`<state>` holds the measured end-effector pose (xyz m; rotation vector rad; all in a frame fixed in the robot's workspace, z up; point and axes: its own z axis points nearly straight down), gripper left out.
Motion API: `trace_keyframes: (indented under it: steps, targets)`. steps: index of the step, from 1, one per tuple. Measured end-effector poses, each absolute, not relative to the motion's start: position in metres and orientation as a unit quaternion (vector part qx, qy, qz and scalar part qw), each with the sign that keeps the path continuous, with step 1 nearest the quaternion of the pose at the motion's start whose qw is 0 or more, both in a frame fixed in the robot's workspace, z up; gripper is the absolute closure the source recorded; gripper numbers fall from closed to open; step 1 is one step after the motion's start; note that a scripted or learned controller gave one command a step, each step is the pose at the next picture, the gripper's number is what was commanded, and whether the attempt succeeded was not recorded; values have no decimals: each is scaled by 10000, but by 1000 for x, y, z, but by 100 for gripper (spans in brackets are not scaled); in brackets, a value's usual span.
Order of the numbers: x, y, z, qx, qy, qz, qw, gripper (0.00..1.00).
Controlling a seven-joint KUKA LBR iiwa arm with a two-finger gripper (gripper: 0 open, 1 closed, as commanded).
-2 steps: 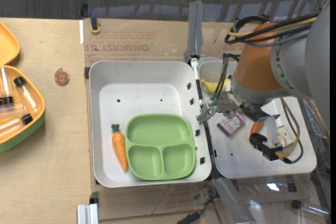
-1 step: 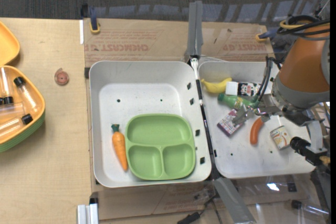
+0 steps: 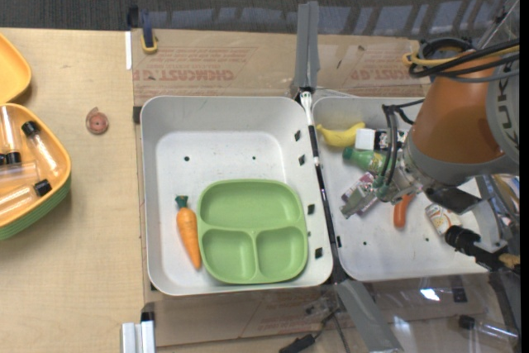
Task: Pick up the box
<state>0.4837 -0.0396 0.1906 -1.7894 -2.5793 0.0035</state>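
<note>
What is taken to be the box [image 3: 436, 217], a small pale carton, is seen lying on the floor of the right bin [image 3: 372, 260], just beside a small orange item [image 3: 400, 213]. The gripper [image 3: 359, 200] is lowered over the bin's middle, apart from the box; its state cannot be told. Nothing is seen grasped. The pick is judged not yet made, with approach, grasp and lift left.

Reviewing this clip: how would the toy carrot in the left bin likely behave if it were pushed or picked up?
The carrot looks like rigid moulded plastic, so probably stiff and light. Its tapered round body would likely roll in an arc if nudged. It lies beside the green divided plate, whose rim may stop it, leaving fingers little room on that side.
</note>
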Motion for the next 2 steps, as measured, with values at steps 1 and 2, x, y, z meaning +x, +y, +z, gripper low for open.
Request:
trace_keyframes:
  steps: [1,2]
  targets:
    - [520,-99,194,-6475,-7621,14,1,0]
    - [548,-42,191,-4262,-9046,4,-5,0]
